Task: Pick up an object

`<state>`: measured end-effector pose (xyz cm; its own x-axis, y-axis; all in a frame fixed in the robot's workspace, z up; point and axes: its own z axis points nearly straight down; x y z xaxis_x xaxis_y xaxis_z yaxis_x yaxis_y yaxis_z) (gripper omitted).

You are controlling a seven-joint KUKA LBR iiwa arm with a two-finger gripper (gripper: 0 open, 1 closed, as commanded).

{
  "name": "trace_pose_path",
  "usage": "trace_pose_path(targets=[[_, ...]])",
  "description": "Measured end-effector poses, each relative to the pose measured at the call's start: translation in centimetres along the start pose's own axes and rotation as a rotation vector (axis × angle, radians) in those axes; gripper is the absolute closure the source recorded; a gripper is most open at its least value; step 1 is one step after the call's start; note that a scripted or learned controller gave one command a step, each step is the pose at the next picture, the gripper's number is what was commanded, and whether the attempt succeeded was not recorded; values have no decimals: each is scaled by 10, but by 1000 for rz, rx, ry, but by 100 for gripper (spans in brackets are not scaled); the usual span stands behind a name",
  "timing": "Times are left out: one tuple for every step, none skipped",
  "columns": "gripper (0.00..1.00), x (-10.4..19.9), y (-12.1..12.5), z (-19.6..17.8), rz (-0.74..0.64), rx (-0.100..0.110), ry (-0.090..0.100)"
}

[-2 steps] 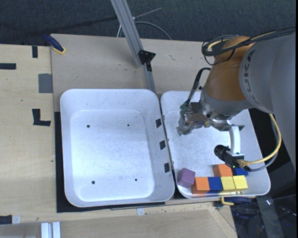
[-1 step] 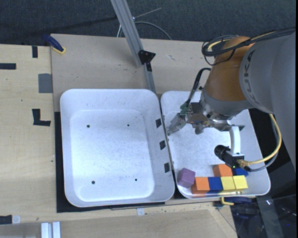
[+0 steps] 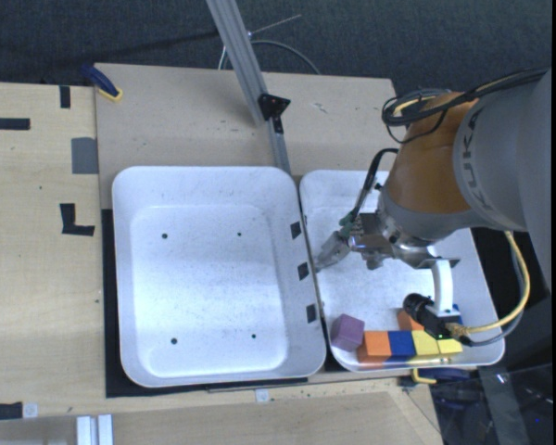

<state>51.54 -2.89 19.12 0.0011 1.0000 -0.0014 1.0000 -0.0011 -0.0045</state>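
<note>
Gripper (image 3: 338,246) sat low in the right bin (image 3: 338,193), near its 9 o'clock wall, fingers splayed open with nothing between them. The blocks were well apart from it, bunched at the bin's 6 o'clock edge: purple block (image 3: 348,330) nearest, then orange block (image 3: 377,343), blue block (image 3: 401,343) and yellow block (image 3: 425,345) in a touching row, with another orange piece (image 3: 408,320) just behind, partly hidden by the wrist hardware. Left bin (image 3: 204,276) held nothing to grab.

Risks as I judged them:
- Closing where it was would catch nothing; no block under the fingers.
- Blocks sat tight together and against the rim, so a finger could land on top of one or jam between two, nudging the row instead of gripping.
- Being so close to the divider wall, a finger could clip the rim on descent.
- Yellow cable (image 3: 514,318) hung near the blocks; snag possible.
</note>
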Motion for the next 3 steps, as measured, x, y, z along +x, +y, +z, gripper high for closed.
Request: trace_pose_path(targets=[[0, -30, 49, -1, -1, -6, 0], [0, -4, 5, 0, -2, 0, 1], [0, -74, 38, 99, 3, 3, -1]])
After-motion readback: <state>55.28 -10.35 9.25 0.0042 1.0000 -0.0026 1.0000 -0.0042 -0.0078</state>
